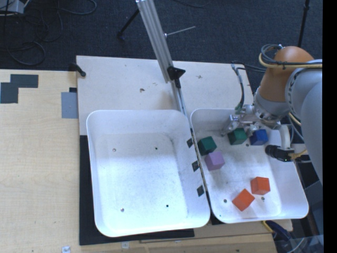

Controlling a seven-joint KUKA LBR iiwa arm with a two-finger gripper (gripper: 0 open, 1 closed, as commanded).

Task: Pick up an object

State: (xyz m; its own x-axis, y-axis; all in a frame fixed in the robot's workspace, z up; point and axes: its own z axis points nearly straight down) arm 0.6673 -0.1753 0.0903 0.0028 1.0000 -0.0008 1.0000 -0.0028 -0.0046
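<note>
A grey arm reaches from the right into the right bin (295, 207). Its gripper (238, 126) sits low near the bin's far edge, touching a green cube (237, 136) with a blue cube (259, 137) just beside it; whether it grips is unclear. Another green cube (207, 144) and a purple cube (214, 161) crowd the left wall. Two orange cubes (251, 193) lie near the front, with open floor around them.

Dark carpeted floor (221, 15) with loose black cables (31, 15) at upper left. Pale wooden worktop (37, 167) bearing grey patches (68, 104), beside a white board (126, 83). A slanted aluminium rail (158, 41) rises from the board. Lighting is even and diffuse.
</note>
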